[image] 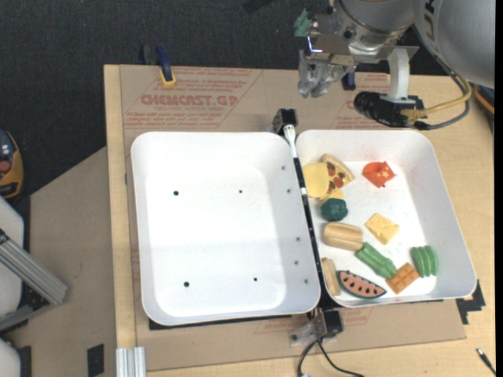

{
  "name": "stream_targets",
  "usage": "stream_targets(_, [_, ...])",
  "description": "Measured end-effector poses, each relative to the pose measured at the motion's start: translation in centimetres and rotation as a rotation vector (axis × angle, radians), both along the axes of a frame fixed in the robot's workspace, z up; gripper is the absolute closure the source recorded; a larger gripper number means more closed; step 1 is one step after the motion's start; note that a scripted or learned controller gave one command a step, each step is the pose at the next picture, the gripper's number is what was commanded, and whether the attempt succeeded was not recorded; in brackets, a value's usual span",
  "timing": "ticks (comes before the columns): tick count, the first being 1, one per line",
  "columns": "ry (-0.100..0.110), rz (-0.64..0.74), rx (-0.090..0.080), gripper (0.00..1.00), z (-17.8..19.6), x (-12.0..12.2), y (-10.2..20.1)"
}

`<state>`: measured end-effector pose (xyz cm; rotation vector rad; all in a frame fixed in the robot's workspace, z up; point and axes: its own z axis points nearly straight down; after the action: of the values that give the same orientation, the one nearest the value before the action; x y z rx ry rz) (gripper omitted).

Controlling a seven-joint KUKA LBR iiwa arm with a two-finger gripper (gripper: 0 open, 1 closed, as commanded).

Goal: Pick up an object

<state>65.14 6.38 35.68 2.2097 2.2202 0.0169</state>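
— Several toys (369, 234) lie in the right bin (448, 210); which one first?
— Maybe the red piece (378, 173), standing apart. The gripper (318, 77) hangs beyond the bins; whether wide or narrow, I cannot tell. Descend straight, centred.

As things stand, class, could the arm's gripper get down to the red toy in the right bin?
Probably yes: the gripper hangs above the bench behind the right bin, and the red toy lies uncovered, apart from its neighbours.

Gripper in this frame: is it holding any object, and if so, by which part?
Nothing shows in the gripper; it hangs above the bench behind the right bin, and the toy food pieces all lie in that bin.
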Motion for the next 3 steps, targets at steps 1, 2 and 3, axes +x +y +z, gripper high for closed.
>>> stream_targets(1, [0.006,-0.011,-0.004,1.0,3.5,1.6,-8.2])
stream_targets(2, [0.024,-0.001,0.0,1.0,-6.1,-0.8,-2.6])
stream_targets(3, [0.006,-0.002,-0.001,1.0,1.7,1.6,0.6])
